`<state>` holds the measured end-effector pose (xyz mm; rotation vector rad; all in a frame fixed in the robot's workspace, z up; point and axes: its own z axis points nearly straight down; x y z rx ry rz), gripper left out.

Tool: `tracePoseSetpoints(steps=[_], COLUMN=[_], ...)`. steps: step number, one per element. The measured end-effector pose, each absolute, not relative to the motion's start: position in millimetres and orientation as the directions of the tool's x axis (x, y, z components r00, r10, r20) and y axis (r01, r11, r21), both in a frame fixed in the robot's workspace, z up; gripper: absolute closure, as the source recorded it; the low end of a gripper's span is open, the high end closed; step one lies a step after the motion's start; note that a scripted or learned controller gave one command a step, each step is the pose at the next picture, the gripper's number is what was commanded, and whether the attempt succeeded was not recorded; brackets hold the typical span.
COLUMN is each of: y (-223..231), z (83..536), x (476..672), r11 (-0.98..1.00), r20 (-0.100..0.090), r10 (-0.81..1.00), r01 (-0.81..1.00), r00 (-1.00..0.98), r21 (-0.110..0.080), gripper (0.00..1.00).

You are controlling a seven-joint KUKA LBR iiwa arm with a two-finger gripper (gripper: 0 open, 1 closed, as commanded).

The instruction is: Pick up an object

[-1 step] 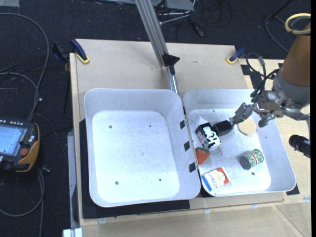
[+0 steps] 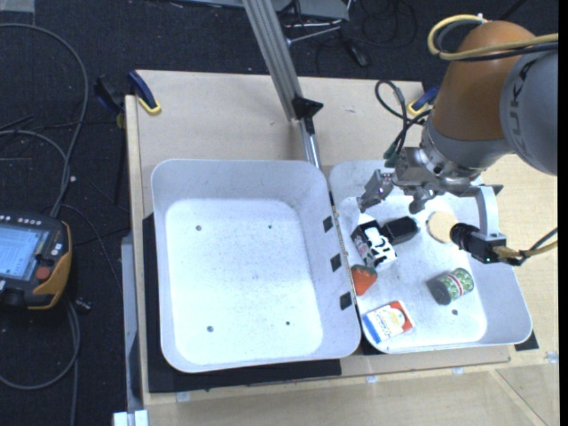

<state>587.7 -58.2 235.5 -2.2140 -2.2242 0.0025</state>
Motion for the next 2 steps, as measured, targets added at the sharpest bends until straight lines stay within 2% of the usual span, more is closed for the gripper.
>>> tracePoseSetpoints(steps=[1,2], y=[-75.4,-75.2], z=[192.5,205.3], x=[642.7,643.7], r11=[0.000,0.001], r20=[0.000,0.000], r10=[1.000,1.000], r01=[1.000,1.000], r00=[0.000,-0.001], r21=[-0.005,0.000], gripper=[0.00,1.00])
